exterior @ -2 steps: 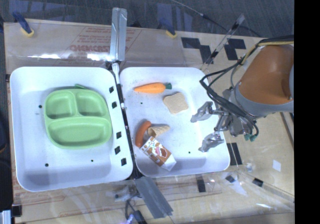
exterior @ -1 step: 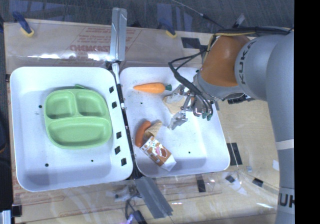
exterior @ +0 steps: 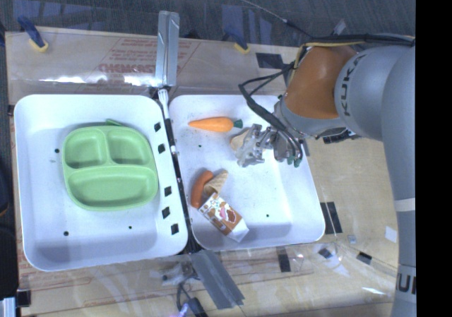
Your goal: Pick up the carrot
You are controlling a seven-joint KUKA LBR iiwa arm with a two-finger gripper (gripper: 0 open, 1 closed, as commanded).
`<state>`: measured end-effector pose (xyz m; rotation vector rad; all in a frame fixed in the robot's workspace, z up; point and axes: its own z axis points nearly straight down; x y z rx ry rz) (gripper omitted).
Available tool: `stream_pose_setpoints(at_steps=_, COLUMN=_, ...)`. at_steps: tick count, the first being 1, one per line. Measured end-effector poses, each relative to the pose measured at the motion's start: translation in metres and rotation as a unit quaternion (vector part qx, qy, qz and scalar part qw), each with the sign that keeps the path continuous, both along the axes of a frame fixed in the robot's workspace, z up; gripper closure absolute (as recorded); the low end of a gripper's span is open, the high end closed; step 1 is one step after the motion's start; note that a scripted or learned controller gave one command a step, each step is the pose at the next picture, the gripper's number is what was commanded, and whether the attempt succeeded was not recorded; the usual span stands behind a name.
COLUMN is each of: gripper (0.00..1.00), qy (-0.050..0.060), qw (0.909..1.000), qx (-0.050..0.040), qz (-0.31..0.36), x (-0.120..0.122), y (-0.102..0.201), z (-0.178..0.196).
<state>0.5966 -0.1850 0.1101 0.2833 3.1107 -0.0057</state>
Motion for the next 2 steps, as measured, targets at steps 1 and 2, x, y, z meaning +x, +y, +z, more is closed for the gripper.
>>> stream_pose_setpoints(at_steps=1, gripper=1.0, qy=0.005, qw=0.9995, qx=0.003, qz=-0.031, x=0.047, y=0.045, z=0.059)
stream_pose_setpoints(at_steps=2, gripper=1.0, qy=0.008, qw=0.9947, qx=0.0053, qz=-0.103, x=0.022, y=0.174, z=0.083)
